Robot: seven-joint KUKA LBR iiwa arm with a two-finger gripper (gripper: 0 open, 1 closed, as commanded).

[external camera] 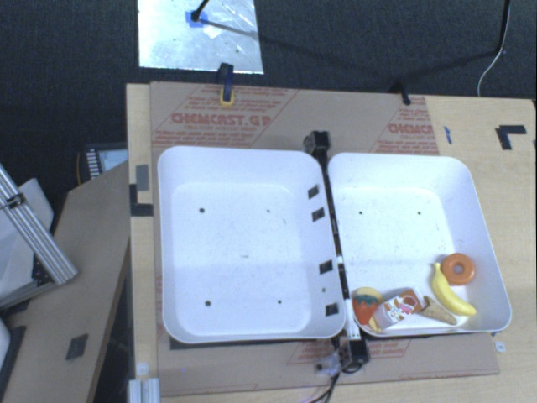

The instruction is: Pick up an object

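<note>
End effector state could not be told from the overhead view. Within the right bin (403, 168), all the loose things lay crowded into its near right corner. The banana (451, 292) was the longest of them: a yellow, smooth, gently curved piece whose long axis ran at a slant, its upper end pointing toward the bin's middle and its lower end toward the bin's near right corner. Just beside that upper end, on the side nearer the bin's right wall, sat an orange ring (458, 268), round and doughnut-shaped with a darker centre. Along the bin's near wall lay a tan wedge (438, 312) close to the banana's lower part, then a flat white packet (398, 308) with red print, its long side roughly following that wall, and then a rounded red-orange piece (366, 305) in the bin's near left corner; whether these neighbours touched one another was hard to tell. The right bin itself was shallow, white and smooth, with rounded corners and a few dark specks on its floor. Against its left side stood the left bin (243, 162), of the same make, with dark clips (319, 215) along the seam. Both rested on a brown printed sheet (252, 116) on the pale desk (512, 116).
</note>
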